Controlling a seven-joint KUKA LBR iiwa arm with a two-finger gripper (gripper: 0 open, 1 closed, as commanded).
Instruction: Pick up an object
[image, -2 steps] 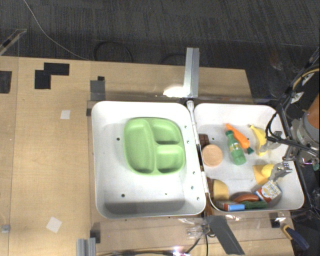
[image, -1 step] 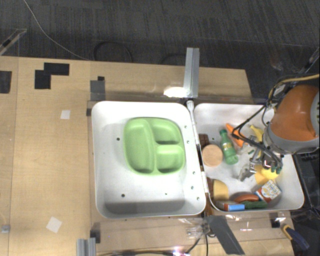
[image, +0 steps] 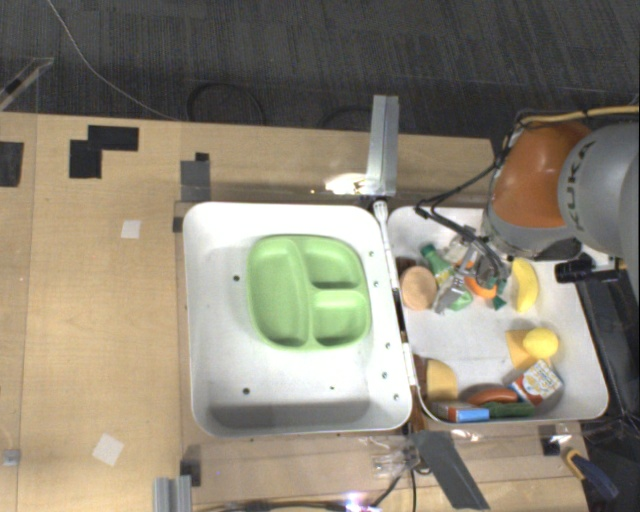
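We see the gripper (image: 458, 287) low in the right bin (image: 600, 385), amid toy food: a banana (image: 524, 283) beside it, a tan round piece (image: 418, 288) to its left, a lemon (image: 541, 343) nearer the front. Whether it has hold of anything, we cannot tell. A green divided plate (image: 305, 290) sits in the left bin (image: 215, 330).

Reaches in from the right edge of the view: grey arm (image: 608, 190), thick and rounded, with an orange band (image: 530, 180) just above the wrist. Bends downward and leftward from the band into a dark wrist trailing black cables. Ends in a metal gripper (image: 458, 290), slanted down and to the left, low over the right bin. Too small and cluttered at the tip to judge the gap.
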